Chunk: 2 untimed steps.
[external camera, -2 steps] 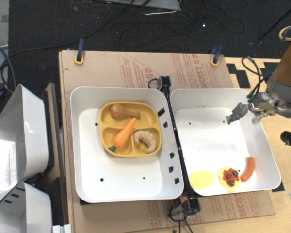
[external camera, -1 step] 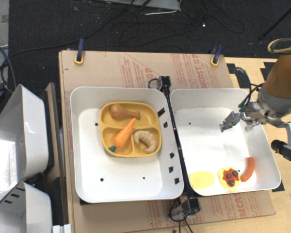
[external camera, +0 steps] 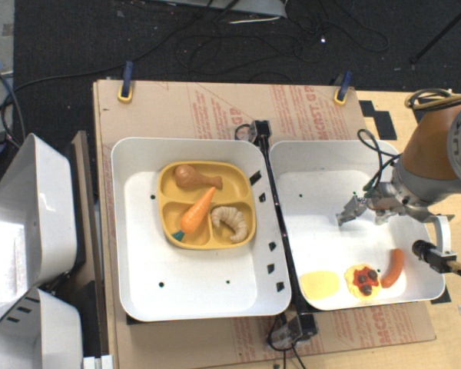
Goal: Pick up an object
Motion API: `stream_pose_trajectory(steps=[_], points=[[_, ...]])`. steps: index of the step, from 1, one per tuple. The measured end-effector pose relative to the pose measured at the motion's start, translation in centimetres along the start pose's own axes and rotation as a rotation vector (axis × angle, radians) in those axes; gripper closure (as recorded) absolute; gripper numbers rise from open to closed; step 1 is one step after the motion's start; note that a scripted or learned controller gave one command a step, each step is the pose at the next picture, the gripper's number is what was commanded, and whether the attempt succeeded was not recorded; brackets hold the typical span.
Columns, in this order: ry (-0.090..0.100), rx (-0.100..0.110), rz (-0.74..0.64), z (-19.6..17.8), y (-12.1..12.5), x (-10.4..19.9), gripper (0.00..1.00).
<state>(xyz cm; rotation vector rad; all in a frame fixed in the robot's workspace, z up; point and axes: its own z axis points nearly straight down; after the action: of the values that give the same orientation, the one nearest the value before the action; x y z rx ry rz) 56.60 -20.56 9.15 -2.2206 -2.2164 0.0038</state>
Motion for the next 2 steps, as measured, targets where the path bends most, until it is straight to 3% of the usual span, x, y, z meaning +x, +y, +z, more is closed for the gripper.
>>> stream_pose_trajectory(steps=[1,2], points=[[-0.001,-0.004,0.000,-0.1,0.0,0.0,0.00],[-0.002,-0.006,-0.001,-1.1,0.1,0.0,1.00]])
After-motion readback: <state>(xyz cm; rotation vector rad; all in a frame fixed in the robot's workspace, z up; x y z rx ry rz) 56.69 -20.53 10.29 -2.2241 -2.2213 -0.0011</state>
